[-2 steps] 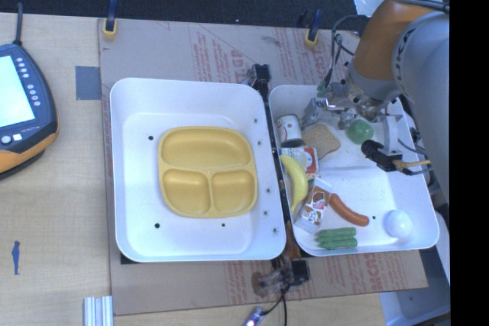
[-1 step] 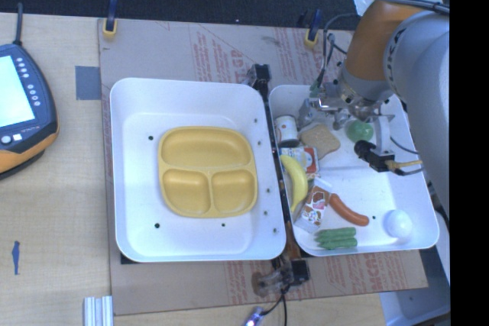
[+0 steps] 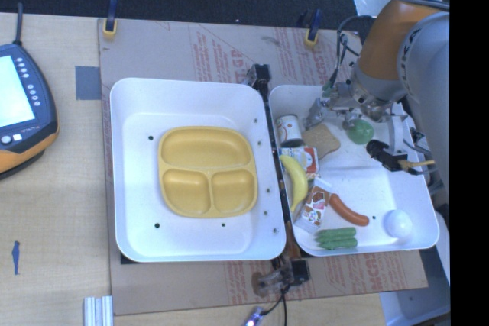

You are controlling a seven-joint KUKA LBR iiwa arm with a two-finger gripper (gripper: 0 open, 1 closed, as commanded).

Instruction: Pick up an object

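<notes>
Two white bins sit side by side on the bench. The left bin (image 3: 130, 164) has a yellow divided tray (image 3: 206, 170) lying flat in the middle of it. The right bin (image 3: 416, 198) is where all the small stuff is, and the arm (image 3: 397, 42) comes in from the right, with its gripper (image 3: 340, 109) down over the far end of that bin.

Just beside the gripper, on its near right, there's a little green ball (image 3: 359, 131). It looks close to touching, but I can't see it sitting between the fingers, and honestly I can't tell if the gripper is released or clenched from this angle.

A brown slice of bread (image 3: 321, 140) lies just left of the ball, next to a small can (image 3: 288, 129). Nearer to me are a banana (image 3: 296, 178), a sausage (image 3: 349, 211), a green pea pod (image 3: 336, 239) and a white ball (image 3: 397, 224), all well apart from the gripper.
</notes>
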